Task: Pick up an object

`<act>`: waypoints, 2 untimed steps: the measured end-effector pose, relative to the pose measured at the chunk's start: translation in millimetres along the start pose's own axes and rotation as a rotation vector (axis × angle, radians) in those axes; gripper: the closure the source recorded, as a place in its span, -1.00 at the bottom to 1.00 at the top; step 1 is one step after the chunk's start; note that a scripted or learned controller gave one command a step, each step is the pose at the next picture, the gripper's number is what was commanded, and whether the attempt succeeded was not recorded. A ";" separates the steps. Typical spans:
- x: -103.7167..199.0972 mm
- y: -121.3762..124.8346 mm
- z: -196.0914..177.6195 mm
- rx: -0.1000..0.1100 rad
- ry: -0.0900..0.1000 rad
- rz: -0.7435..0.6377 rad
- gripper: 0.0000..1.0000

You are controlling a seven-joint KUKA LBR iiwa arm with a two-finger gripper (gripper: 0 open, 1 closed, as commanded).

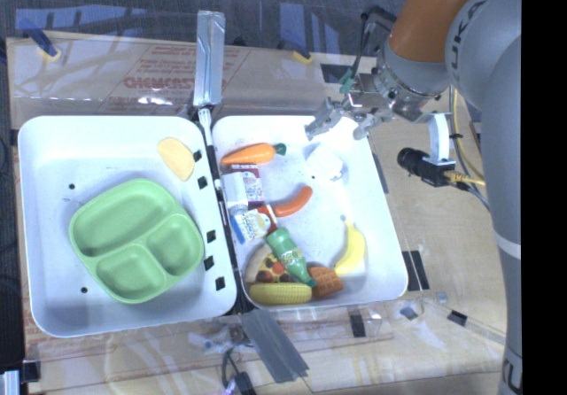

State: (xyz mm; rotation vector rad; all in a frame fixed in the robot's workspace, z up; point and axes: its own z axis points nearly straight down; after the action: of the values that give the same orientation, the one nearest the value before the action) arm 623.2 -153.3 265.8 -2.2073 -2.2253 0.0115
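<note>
orange carrot [249, 153] left of open hand [342, 124]

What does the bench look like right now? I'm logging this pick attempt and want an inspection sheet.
Surface: two white bins, left bin and right bin, side by side.
Job's things: in the right bin a carrot, sausage, banana, green bottle, corn cob, tube.
Clutter: left bin holds a green divided plate and a yellow piece.
Gripper: gripper above the right bin's far edge, nothing held.
Cables: black cable by the near edge.
Surroundings: clear sheet behind the bins.
</note>
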 end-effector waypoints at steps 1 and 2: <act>-8.2 -19.3 125.1 0.004 0.001 0.059 -1.00; -22.7 -42.8 176.5 -0.005 0.002 -0.016 -1.00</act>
State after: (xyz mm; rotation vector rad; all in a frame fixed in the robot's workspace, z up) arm 578.7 -176.3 89.8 -2.1909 -2.2450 0.0038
